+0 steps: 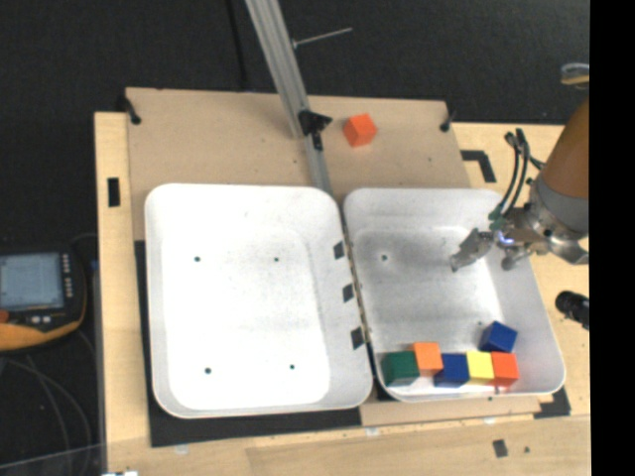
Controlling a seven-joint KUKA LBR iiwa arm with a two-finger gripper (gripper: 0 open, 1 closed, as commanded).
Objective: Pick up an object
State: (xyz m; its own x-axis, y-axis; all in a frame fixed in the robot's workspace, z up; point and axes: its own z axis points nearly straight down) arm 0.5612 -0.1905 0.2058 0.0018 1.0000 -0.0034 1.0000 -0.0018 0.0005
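Observation:
Several small cubes lie along the front edge of the right bin (397, 216): a green cube (400, 367), an orange cube (428, 356), a blue cube (452, 368), a yellow cube (480, 366) and a red-orange cube (505, 367). A second blue cube (499, 337) sits just behind them. My gripper (488, 255) hovers over the right bin's back right part, well behind the cubes. It is open, with nothing between its fingers.
The left bin (248, 296) lies beside the right one. An orange cube (359, 130) rests on the brown board behind the bins. A slanted metal rail (283, 58) rises from the board. A handheld device (35, 286) lies at the far left.

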